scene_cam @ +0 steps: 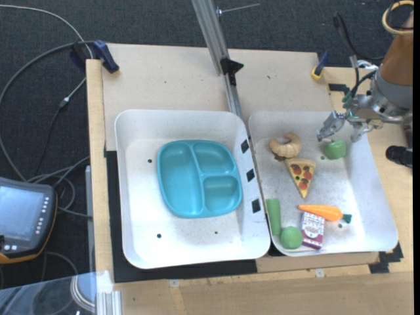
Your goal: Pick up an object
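My gripper (pixel 342 132) hangs over the back right part of the right bin (pixel 377 195), its fingers spread open. A small green round object (pixel 335 150) lies on the bin floor just in front of the fingertips, not held between them. Further left in the same bin are a tan croissant (pixel 285 145) and a pizza slice (pixel 302 175). An orange carrot (pixel 321 211), a small red and white carton (pixel 313 231), a green ball (pixel 291 237) and a green cylinder (pixel 273 211) lie near the front edge.
The left bin (pixel 134 176) holds a teal divided plate (pixel 198 177). A metal pole (pixel 211 25) slants down to the seam between the bins. Cables and a handheld pendant (pixel 23 216) lie on the floor at the left.
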Tool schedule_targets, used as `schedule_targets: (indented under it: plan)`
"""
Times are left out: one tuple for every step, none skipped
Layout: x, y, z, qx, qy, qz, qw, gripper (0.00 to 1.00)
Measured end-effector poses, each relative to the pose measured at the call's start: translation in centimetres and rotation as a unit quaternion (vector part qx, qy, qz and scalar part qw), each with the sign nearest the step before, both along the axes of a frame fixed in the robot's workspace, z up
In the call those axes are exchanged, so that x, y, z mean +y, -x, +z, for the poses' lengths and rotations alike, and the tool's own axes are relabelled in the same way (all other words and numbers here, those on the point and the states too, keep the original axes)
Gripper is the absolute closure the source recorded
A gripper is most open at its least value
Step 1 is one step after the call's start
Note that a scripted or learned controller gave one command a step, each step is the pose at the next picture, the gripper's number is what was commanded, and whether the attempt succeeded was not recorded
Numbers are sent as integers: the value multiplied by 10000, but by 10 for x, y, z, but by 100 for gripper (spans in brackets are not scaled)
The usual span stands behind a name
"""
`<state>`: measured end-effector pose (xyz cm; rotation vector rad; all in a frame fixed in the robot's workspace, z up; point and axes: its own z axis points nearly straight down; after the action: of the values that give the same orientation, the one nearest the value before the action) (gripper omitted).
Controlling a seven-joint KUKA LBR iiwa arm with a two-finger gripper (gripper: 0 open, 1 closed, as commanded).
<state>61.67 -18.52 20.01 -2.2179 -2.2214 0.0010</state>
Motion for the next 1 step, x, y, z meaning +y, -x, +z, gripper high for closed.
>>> schedule_targets:
  plan:
    - [0, 0, 0, 1, 1, 3, 10000, 0]
